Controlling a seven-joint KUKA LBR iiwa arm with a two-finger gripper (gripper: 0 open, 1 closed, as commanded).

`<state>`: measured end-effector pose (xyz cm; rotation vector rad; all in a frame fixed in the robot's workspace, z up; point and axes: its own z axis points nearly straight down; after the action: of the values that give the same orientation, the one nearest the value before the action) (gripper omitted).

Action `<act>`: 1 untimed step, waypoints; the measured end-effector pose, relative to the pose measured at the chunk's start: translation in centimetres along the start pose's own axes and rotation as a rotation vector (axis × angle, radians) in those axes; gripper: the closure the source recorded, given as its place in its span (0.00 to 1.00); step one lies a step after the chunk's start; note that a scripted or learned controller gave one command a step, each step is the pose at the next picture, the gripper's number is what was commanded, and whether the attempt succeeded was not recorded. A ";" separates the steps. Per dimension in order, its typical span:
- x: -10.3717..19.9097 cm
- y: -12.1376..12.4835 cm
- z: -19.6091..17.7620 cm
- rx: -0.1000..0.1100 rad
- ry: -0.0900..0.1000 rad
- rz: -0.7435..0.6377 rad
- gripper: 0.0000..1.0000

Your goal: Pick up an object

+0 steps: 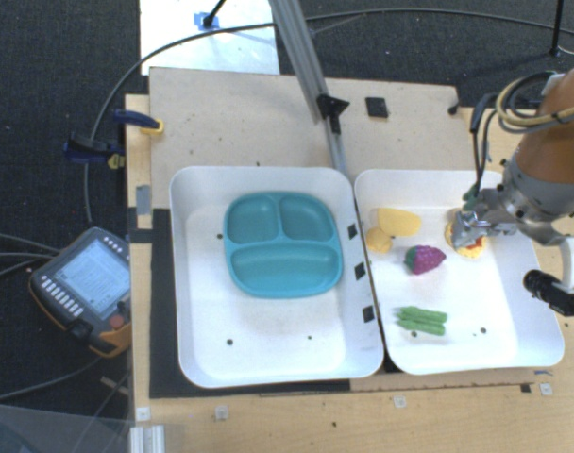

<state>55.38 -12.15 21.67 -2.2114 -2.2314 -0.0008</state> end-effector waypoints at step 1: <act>5.6 0.6 -0.4 -0.002 0.002 -0.002 1.00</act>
<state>55.90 -6.52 22.07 -2.2088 -2.2335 -0.0047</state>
